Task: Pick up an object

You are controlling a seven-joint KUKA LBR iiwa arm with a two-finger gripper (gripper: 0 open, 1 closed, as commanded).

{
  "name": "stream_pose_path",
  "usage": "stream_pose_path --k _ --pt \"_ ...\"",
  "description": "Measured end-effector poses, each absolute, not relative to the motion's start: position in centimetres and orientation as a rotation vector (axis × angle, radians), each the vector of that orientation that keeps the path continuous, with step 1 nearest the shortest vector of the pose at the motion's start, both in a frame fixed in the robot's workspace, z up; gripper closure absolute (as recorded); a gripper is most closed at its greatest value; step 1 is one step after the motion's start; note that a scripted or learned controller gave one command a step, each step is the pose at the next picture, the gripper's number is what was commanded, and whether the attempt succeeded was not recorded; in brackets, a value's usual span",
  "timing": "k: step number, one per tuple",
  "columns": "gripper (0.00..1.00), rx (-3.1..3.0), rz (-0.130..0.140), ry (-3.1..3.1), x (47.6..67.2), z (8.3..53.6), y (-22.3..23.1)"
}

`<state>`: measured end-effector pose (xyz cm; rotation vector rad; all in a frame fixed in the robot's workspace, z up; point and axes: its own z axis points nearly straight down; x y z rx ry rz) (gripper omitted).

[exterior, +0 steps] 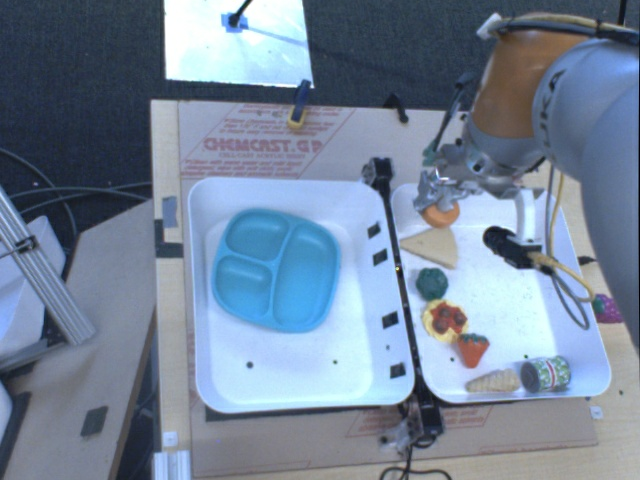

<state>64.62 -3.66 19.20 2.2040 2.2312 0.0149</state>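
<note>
My gripper [438, 194] reaches down into the back left corner of the right bin [575, 268]. A small orange round toy [441, 214] sits between its fingertips, and the fingers are shut on it. Just in front of it lies a tan wedge [432, 247]. Further forward along the bin's left side lie a dark green broccoli piece [432, 283], a yellow round piece with red on top [445, 320] and a red strawberry-like toy [473, 349]. Near the front wall lie a cone [493, 380] and a small can [545, 373].
The left bin [230, 368] holds a blue divided plate [275, 268]. A black-clipped divider [395, 288] runs between the two bins. A purple item [606, 308] sits at the right bin's right rim. The arm's grey body looms over the right bin's back right.
</note>
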Motion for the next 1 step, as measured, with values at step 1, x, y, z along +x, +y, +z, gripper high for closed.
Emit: stream_pose_path --k 1 --pt "1.00 2.220 0.001 2.221 63.03 18.44 -5.42"
